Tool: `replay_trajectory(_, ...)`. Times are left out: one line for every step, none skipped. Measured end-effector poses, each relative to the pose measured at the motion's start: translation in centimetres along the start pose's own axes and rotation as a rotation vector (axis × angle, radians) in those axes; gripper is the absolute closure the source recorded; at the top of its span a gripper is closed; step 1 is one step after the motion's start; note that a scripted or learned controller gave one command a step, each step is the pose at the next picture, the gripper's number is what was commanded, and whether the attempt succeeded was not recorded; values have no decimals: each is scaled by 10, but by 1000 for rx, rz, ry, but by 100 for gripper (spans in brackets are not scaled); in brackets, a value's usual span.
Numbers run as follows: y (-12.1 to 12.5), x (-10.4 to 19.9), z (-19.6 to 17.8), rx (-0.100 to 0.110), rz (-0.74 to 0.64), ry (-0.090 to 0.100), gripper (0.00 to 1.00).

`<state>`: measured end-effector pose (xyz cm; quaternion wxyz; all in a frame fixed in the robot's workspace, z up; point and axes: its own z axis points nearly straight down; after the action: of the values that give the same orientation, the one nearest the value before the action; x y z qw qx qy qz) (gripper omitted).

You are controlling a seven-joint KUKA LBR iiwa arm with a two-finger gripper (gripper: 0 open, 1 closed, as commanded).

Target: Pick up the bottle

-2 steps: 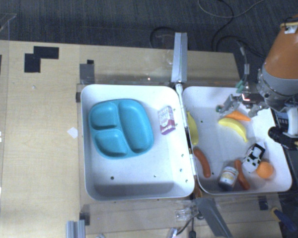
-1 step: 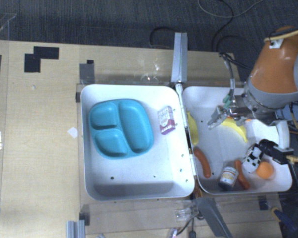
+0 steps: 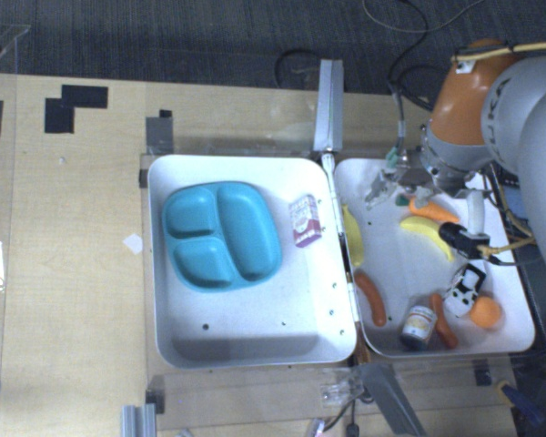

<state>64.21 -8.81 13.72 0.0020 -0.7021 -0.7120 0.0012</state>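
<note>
The bottle (image 3: 419,325) is small, with a pale label and a dark end, and lies near the front edge of the right bin (image 3: 519,335). An orange sausage (image 3: 443,321) touches its right side. My gripper (image 3: 383,182) hangs over the far left corner of the same bin, well behind the bottle and a little to its left. Nothing shows in the gripper. The grey arm with its orange band (image 3: 464,98) comes in from the upper right.
The right bin also holds a banana (image 3: 426,234), a carrot (image 3: 432,211), a red sausage (image 3: 371,298), an orange ball (image 3: 485,312), a black-and-white block (image 3: 463,287) and a yellow item (image 3: 352,232) by the left wall. The left bin (image 3: 246,335) holds a blue divided plate (image 3: 221,233) and a small carton (image 3: 305,219).
</note>
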Motion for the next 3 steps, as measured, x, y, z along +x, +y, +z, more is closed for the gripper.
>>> replay_trajectory(18, 20, -125, -6, -132, -2, 0)
replay_trajectory(-12, -78, -19, -1, 76, -1, 0)
replay_trajectory(26, -109, -18, -4, 190, -1, 0)
